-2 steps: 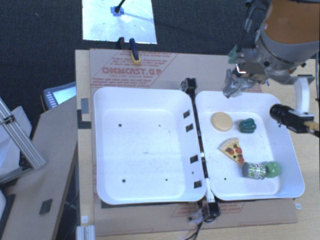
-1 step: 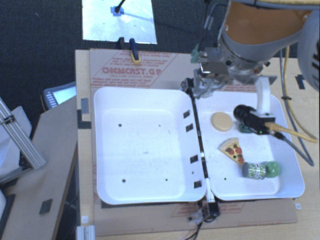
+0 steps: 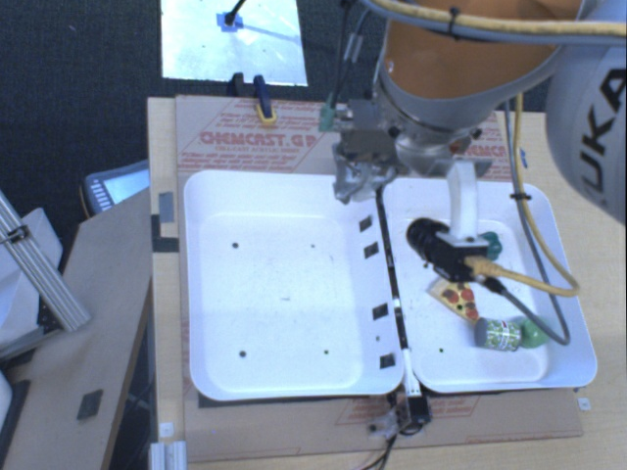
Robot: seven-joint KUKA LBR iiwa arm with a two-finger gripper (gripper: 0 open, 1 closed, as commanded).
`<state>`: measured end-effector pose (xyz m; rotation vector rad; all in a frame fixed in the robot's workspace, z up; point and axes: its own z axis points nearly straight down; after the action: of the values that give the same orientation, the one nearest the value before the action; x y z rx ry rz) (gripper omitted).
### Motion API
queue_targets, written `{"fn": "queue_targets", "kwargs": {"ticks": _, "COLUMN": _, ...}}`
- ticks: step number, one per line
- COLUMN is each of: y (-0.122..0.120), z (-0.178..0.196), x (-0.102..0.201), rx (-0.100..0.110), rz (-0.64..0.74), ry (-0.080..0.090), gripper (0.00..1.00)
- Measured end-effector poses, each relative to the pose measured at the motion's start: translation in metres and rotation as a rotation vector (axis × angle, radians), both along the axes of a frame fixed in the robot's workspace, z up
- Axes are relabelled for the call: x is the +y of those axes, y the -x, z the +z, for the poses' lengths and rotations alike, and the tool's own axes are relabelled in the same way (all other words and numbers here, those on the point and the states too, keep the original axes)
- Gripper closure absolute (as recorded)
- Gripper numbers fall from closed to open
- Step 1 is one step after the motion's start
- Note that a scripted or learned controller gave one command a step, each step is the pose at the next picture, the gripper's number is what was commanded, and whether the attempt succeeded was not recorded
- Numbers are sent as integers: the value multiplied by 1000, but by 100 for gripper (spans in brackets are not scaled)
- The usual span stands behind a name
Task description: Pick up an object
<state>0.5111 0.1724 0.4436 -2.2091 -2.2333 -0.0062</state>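
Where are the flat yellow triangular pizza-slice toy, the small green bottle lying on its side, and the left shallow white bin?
pizza-slice toy (image 3: 455,298): camera view, middle of its top.
green bottle (image 3: 504,335): camera view, its labelled body.
left white bin (image 3: 279,297): camera view, its bare floor.

Roomy left bin (image 3: 274,302) (bottle (image 3: 505,335) right)

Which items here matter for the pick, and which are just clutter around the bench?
For the job:
gripper, over the divide between the bins
right bin
pizza-slice toy
green bottle
teal item, partly hidden

Lying about:
left bin
yellow-handled clamp
metal sheet
aluminium rail
screen device
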Motion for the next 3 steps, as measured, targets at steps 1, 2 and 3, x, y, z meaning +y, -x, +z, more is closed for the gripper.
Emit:
{"fn": "queue_targets", "kwargs": {"ticks": 1, "y": -38, "z": 60, "x": 55, "rx": -7, "rz": -2, "ry": -2, "gripper": 100}}
{"fn": "queue_targets", "kwargs": {"ticks": 2, "y": -84, "z": 93, "x": 62, "rx": -4, "rz": -10, "ry": 1, "gripper": 100}}
{"fn": "queue_targets", "kwargs": {"ticks": 3, "y": 29, "z": 64, "x": 63, "rx": 7, "rz": -2, "ry": 2, "gripper": 100}}
